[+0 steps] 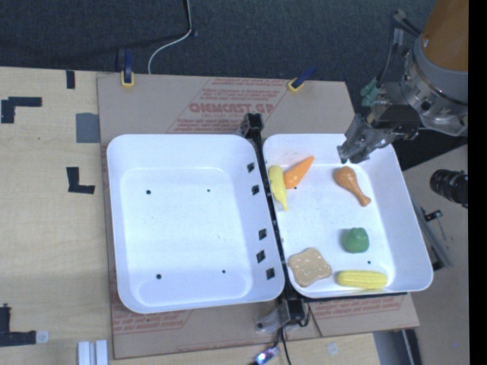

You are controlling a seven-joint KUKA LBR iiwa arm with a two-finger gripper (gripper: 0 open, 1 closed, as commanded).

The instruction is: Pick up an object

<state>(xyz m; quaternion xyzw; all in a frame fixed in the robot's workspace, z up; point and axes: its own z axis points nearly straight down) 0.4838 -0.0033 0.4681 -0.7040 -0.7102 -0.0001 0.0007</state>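
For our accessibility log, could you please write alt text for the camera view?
A grey robot gripper hovers over the right white bin, beside a tan toy drumstick. That bin also has an orange carrot, yellow banana, green vegetable, bread slice and corn cob.

A cardboard sheet (228,105) is laid on the bench (46,226); two white bins (125,150) (403,196) are set side by side upon it.

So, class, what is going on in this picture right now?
A robot arm reaches in from the right, and its gripper hovers over the far edge of the right bin, just beside a toy chicken drumstick. It holds nothing. A carrot, banana, green vegetable, slice of bread and corn cob also lie in that bin.
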